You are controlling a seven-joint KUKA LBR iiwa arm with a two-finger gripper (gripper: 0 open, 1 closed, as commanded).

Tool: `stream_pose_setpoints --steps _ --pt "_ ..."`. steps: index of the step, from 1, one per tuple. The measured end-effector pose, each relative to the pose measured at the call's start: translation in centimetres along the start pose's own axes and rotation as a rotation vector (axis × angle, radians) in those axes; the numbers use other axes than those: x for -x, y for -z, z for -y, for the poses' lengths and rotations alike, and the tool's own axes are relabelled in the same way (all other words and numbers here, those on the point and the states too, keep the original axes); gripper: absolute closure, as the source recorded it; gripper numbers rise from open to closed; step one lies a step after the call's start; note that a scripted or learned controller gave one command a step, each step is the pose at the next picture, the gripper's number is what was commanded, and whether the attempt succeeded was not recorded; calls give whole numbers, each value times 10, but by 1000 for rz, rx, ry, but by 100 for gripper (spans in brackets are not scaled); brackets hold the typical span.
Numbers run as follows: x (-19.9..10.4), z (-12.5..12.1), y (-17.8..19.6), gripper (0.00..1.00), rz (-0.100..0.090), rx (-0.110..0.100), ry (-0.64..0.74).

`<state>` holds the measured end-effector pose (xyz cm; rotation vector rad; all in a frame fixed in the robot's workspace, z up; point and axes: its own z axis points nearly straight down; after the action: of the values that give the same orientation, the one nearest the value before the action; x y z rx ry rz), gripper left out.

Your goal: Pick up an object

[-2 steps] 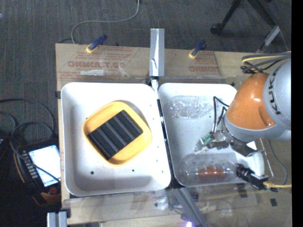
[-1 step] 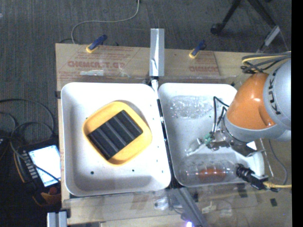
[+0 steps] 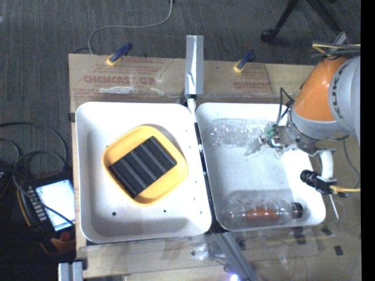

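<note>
Hovering at the right bin's (image 3: 206,157) far right, my gripper (image 3: 274,138) sits beside the crumpled bottle (image 3: 234,132), lying lengthwise to its left; grip state unclear.

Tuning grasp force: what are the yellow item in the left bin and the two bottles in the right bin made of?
Yellow item: looks like matte moulded plastic or foam, with a black ribbed insert. Upper bottle: thin clear plastic, crinkled and see-through. Lower bottle: clear glossy plastic, reddish contents, dark cap.

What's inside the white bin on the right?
The right bin holds two clear plastic bottles: a crumpled one at the far side, another lying along the near wall. The arm covers the far right corner.
</note>
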<state>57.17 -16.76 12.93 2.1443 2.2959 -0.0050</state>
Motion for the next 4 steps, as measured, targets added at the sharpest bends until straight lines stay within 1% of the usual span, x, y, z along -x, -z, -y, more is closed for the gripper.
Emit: stream_pose_setpoints --steps 1,2,3,4 --pt "13 -3 -23 0 0 0 23" --pt "43 -76 -40 0 -2 2 91" --pt "62 -92 10 0 1 -4 -83" --pt "36 33 53 0 -1 1 -16"
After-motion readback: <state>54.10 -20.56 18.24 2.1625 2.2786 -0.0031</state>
